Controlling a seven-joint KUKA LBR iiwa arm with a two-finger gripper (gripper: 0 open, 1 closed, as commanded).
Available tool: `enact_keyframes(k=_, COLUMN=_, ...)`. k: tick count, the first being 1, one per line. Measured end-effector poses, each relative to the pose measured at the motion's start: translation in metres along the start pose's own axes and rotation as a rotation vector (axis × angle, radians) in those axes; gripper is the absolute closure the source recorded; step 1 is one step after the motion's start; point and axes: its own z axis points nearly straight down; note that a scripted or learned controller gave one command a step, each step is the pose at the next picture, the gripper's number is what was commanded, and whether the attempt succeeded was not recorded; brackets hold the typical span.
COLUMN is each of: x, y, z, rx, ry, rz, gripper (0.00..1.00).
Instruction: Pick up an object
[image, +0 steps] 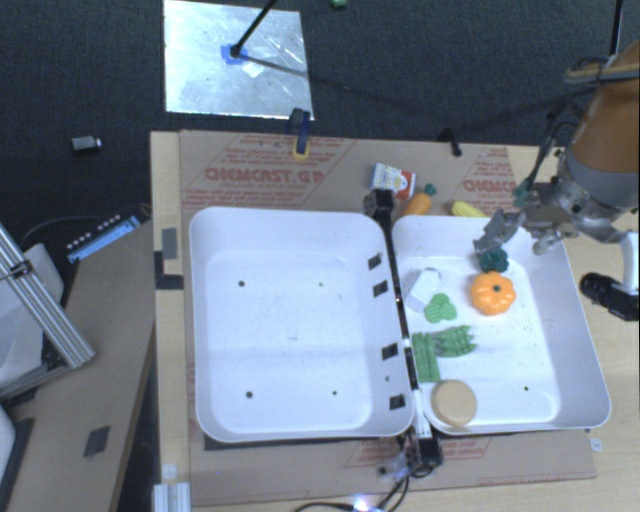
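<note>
My pincer (518, 233) hangs over the far edge of the right bin (575, 335), fingers spread, nothing between them. Just below it, nearly touching one finger, a small dark green piece (493, 261). A bit further toward me from there, the orange pumpkin (493, 293). Left of that, a white block (424, 283) and a green leafy piece (439, 309); nearer still, a green bean bundle (441, 348) and a tan round bun (454, 401). Behind my pincer, outside the bin, a yellow piece (466, 210) and a carrot (418, 203). The left bin (290, 320) sits well apart to the left.
</note>
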Motion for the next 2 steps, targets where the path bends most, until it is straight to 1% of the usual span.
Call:
enact_keyframes(k=1, x=-0.0278, y=0.0247, z=0.1725, rx=-0.026, ry=-0.005, rz=-0.003, gripper=0.00)
enact_keyframes(k=2, x=-0.0294, y=0.0252, z=0.1636, rx=-0.028, ry=-0.007, rz=-0.001, gripper=1.00)
